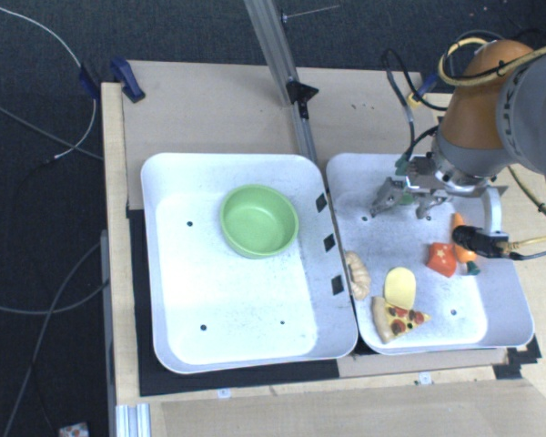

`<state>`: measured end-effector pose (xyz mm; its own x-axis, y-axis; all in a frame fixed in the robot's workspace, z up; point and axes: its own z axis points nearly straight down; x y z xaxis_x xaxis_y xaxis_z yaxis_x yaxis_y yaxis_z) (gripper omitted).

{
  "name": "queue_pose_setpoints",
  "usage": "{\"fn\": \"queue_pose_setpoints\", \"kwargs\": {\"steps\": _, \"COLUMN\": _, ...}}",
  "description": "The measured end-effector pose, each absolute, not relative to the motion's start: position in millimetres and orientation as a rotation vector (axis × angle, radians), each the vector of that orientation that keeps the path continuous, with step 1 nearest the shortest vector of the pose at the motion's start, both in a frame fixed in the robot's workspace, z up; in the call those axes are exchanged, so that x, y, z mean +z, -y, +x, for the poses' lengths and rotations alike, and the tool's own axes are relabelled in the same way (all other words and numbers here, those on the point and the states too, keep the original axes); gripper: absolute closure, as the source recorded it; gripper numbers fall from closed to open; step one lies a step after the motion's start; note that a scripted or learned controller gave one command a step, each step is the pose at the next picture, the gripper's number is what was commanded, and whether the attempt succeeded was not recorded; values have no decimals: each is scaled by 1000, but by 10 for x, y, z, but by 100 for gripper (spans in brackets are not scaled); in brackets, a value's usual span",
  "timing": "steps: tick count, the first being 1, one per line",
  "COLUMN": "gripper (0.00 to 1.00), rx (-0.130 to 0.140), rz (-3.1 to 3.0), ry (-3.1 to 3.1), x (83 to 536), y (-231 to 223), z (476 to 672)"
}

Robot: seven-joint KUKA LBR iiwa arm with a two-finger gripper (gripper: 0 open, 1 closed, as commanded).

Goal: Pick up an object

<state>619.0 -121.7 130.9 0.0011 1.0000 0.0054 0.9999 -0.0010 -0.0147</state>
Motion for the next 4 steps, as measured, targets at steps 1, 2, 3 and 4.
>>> {"fn": "queue_pose_setpoints", "kwargs": {"steps": 1, "gripper": 0, "rx": 10, "rz": -2213, "ry": 2210, "x": 939, "y": 1207, "z": 6181}}
{"fn": "queue_pose_setpoints", "kwargs": {"steps": 2, "gripper": 100, "rx": 3, "rz": -2215, "ry": 2211, "x": 1083, "y": 1200, "z": 6196}}
{"fn": "queue_pose_setpoints", "kwargs": {"steps": 3, "gripper": 100, "rx": -7, "rz": -2223, "ry": 2224, "x": 1639, "y": 1149, "z": 6118}}
{"fn": "queue_pose_setpoints", "kwargs": {"steps": 4, "gripper": 100, "rx": -9, "rz": -2223, "ry": 2225, "x": 2291, "y": 1114, "z": 6078}}
